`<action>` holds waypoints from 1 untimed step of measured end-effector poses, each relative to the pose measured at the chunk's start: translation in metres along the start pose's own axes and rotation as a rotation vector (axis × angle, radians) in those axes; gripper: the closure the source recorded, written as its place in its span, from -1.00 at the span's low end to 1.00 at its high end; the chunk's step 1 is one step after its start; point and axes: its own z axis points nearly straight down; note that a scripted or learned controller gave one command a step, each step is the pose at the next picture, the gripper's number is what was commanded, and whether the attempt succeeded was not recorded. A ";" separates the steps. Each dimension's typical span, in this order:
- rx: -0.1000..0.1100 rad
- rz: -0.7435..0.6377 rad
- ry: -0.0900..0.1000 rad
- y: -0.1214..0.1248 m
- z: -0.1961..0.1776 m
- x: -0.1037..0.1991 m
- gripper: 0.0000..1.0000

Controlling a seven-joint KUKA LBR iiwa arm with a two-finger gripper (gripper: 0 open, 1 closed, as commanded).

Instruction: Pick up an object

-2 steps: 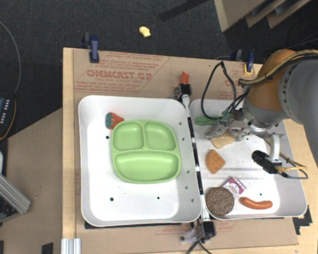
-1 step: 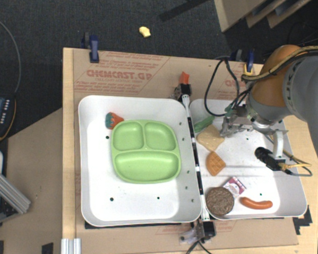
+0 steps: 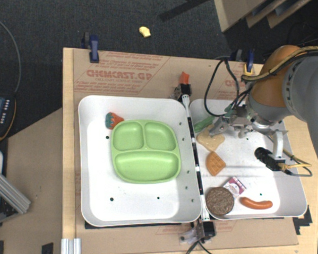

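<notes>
Two white bins [image 3: 94, 147] on brown bench [image 3: 125, 69]; dark carpet [image 3: 48, 17] beyond.

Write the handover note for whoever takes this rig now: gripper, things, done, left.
Gripper: over the far end of the right bin, just beside the beige slice. I see nothing held.
Right bin: green piece, beige slice, cracker, patty, pink packet, sausage.
Left bin: green plate, strawberry at its far left corner.
Done: nothing picked up yet.
Left: grasp and lift one thing. The slice looks nearest.
</notes>
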 end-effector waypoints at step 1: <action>0.033 -0.007 0.001 0.041 0.013 -0.007 -1.00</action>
